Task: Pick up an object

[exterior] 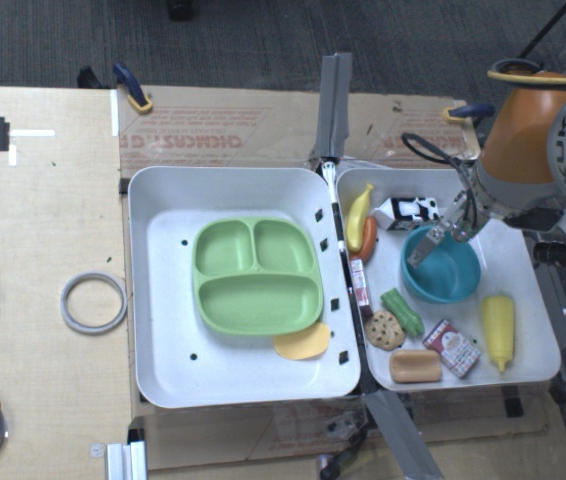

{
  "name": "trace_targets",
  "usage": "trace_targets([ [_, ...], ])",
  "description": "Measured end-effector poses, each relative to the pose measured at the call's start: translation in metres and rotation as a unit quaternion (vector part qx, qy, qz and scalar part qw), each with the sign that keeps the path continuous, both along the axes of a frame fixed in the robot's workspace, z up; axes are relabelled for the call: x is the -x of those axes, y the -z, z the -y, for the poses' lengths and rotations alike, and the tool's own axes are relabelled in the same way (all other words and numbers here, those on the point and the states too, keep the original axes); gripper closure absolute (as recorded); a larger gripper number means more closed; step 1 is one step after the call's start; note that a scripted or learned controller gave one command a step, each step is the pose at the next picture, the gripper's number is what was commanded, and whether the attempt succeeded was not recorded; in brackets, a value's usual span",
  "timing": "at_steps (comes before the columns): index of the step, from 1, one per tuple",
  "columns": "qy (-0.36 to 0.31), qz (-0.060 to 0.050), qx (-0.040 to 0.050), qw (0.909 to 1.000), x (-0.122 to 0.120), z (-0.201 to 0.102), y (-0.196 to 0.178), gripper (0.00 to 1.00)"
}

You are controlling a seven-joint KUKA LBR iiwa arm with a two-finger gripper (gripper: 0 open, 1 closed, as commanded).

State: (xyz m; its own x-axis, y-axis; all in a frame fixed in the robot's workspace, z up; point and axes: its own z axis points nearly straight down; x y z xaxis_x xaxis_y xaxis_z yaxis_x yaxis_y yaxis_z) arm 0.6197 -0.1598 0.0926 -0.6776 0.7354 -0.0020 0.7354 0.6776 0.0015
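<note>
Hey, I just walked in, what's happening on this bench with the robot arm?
The grey and orange arm reaches in from the right, with its gripper low over the blue bowl in the right bin. Nothing is visibly held. Around the bowl lie a banana, a cookie, a yellow mustard bottle and other toy foods. The left bin holds a green divided plate and a yellow chip.

A robotics lab: a plywood surface (43, 218) on grey carpet (263, 18), two white bins (143, 298) fixed side by side with clamps (133, 88), toy food inside, and a tape roll (93, 301) lying nearby.
</note>
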Motion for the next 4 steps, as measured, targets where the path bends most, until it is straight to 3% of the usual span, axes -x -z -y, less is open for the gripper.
trace_targets([
  [1, 0.133, -0.001, 0.0, 0.9911, 0.014, 0.011, 0.001, 0.0],
  [2, 0.132, 0.001, 0.0007, 0.9913, 0.012, 0.011, -0.01, 1.0],
  [3, 0.222, -0.001, 0.0004, 0.9751, -0.026, -0.015, -0.089, 1.0],
  [4, 0.263, 0.0, 0.0013, 0.9648, -0.039, -0.077, -0.099, 1.0],
])
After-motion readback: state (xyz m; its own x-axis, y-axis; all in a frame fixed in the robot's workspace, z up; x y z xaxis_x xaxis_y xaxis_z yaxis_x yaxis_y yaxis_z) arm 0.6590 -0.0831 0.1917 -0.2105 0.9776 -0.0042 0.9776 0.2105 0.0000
